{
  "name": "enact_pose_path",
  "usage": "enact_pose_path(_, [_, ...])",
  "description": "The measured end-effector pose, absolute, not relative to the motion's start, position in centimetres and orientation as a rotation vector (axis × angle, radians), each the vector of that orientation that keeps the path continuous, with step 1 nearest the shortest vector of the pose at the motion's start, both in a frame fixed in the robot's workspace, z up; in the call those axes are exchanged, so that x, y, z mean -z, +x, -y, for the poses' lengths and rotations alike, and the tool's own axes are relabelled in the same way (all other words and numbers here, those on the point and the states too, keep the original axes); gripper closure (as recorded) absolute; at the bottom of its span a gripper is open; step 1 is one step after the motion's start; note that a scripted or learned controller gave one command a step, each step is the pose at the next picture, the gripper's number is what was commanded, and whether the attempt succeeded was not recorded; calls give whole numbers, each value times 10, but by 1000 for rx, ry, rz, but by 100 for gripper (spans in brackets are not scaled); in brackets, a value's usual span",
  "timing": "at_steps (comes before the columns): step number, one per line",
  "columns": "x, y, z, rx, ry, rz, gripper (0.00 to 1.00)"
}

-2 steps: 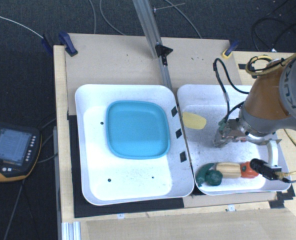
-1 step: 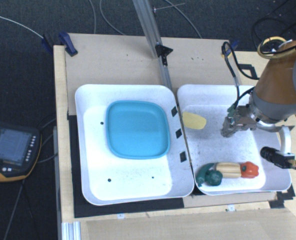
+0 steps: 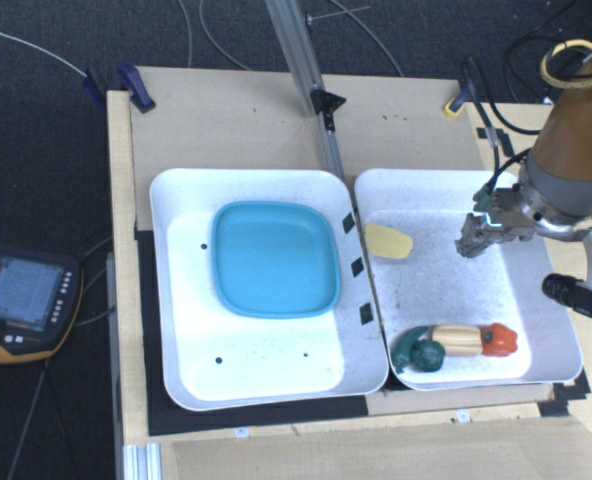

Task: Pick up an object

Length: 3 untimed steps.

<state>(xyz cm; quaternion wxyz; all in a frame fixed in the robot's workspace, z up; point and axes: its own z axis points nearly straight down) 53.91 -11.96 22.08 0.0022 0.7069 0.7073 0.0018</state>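
The right bin (image 3: 536, 368) serves as the reference here. The gripper (image 3: 473, 238) hangs over its upper middle, reaching in from the arm (image 3: 571, 143) at the bin's right side. It is small and dark against the speckled floor, so whether its jaws stand open or closed cannot be told; nothing shows between them.

Three candidates for picking lie inside this bin. A pale yellow piece (image 3: 388, 241) rests by the bin's left wall, level with the gripper but well apart from it. Along the bin's near wall sits a cluster: a dark green lump (image 3: 419, 353) in the near-left corner, a tan roll (image 3: 458, 340) touching it, and a red piece (image 3: 498, 340) at the roll's other end. They probably lie there because the bin floor slopes to its rim.

In the neighbouring left bin (image 3: 176, 268) a blue plate (image 3: 276, 258) lies flat in the middle, away from the gripper.

The gripper seems poised above bare floor, so a grasp looks not yet begun.
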Motion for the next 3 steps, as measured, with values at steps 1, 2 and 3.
enact_pose_path(1, [-214, 552, 65, -2, 2216, -2228, 100])
enact_pose_path(2, [-229, 565, 17, -3, 2216, -2226, 100])
enact_pose_path(3, [-223, 575, -28, -1, 2217, -2226, 100])
